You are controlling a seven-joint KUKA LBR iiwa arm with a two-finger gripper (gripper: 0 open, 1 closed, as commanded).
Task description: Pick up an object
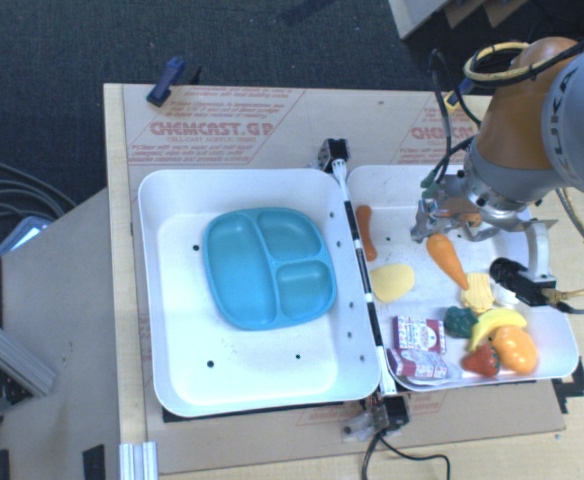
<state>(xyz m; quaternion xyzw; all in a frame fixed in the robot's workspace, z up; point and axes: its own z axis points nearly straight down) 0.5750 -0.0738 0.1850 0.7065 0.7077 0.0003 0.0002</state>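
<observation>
The right bin holds several toy foods. An orange carrot lies slanted near its middle. My gripper hangs over the carrot's upper end, close to it or touching it. Left of that lies an orange sausage, with a pale yellow potato below it. Toward the front right sit a yellow corn piece, green broccoli, a banana, an orange pepper and a red strawberry. A pink and white packet lies at the front.
The left bin holds a blue divided plate. A black clip sits where the bins meet at the back. A blue clamp lies on the brown board behind the bins.
</observation>
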